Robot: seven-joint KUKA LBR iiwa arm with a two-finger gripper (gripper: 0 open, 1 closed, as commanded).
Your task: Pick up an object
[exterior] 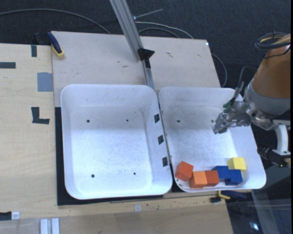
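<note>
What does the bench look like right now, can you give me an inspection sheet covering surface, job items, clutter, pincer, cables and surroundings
Surface: wooden bench bearing left bin and right bin side by side.
Job's things: red block, orange block, blue block and yellow block clustered along the right bin's near edge.
Clutter: blue and yellow tool on the board's far left corner.
Pincer: pincer over the right bin, apart from the blocks.
Cables: black cables behind the bench.
Surroundings: metal rail, dark floor.

Bench (102,57) with two white bins (112,140) side by side
</note>
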